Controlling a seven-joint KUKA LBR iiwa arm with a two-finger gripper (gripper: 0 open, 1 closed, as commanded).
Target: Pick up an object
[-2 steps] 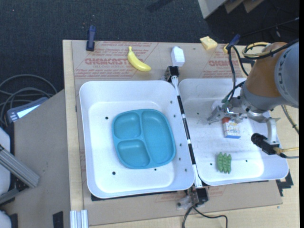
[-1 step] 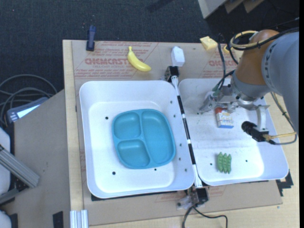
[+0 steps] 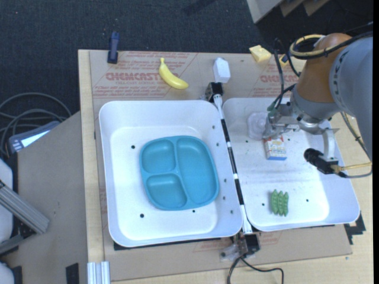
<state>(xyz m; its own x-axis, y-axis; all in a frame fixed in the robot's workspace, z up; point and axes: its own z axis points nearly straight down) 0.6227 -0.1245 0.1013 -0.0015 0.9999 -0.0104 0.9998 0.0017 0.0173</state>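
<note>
Green plastic pea pod [image 3: 279,202] lies near-right; gripper [image 3: 276,130], grip state indeterminable, hovers over small light cardboard carton [image 3: 276,149]; pinch its flat sides.

This was a robotics lab or test cell, not a home. A grey industrial arm [image 3: 346,76] with an orange band reached over a surface [image 3: 142,76] covered in printed brown cardboard, where two shallow white bins [image 3: 112,158] sat clipped side by side. Loose cables [image 3: 29,114] coiled on the dark carpeted floor [image 3: 47,16] to the left, and more wiring looped round the arm. The props were toy-like: a plastic banana [image 3: 172,76], a blue divided tray [image 3: 179,171], a green pod [image 3: 279,202], a small carton [image 3: 276,148]
</note>
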